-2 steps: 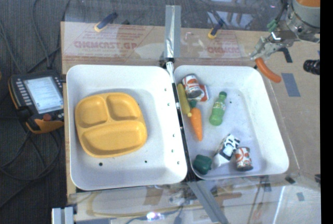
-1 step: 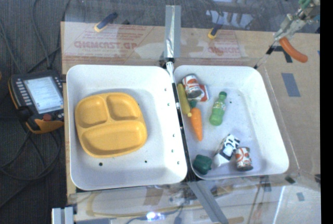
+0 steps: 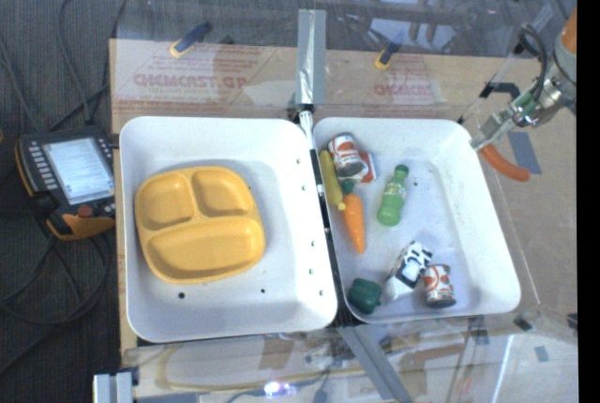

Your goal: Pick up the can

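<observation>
A: Two cans in the right bin (image 3: pixel 487 232). One can (image 3: pixel 349 155) lies tilted at the far left corner, touching a yellow stick (image 3: pixel 330 178). Second can (image 3: pixel 438 285) sits at the near edge beside a black-and-white carton (image 3: pixel 409 266).

B: Hand (image 3: pixel 517 115)?

A: Outside the far right corner, well apart from both. Can't tell whether it's open or closed.

B: Grip?

A: Probably light, thin-walled, slick and prone to rolling. Pinch across the round body at mid-length, gently.
</observation>
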You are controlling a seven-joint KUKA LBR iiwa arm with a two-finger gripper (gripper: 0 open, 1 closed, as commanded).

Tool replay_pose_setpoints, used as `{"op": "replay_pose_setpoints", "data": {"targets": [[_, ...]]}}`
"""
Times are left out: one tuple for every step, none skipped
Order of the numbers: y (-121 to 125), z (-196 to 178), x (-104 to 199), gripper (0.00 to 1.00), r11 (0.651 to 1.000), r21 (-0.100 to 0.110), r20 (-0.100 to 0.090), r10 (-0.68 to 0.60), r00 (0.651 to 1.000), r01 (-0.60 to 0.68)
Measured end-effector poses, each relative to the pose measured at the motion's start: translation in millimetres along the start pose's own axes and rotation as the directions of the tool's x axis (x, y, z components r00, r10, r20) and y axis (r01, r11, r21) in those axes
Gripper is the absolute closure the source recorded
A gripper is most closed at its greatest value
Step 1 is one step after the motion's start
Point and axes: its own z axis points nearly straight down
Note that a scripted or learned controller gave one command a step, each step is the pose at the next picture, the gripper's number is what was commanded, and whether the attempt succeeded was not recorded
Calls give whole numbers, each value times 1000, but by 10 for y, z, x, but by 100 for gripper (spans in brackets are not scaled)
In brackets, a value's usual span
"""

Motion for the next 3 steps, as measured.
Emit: {"op": "replay_pose_setpoints", "data": {"targets": [[413, 174, -160, 100, 963, -2, 2, -270, 963, 270], [511, -975, -208, 100, 974, -3, 2, -226, 974, 226], [-160, 20, 67, 100, 965, -1, 1, -264, 965, 264]]}}
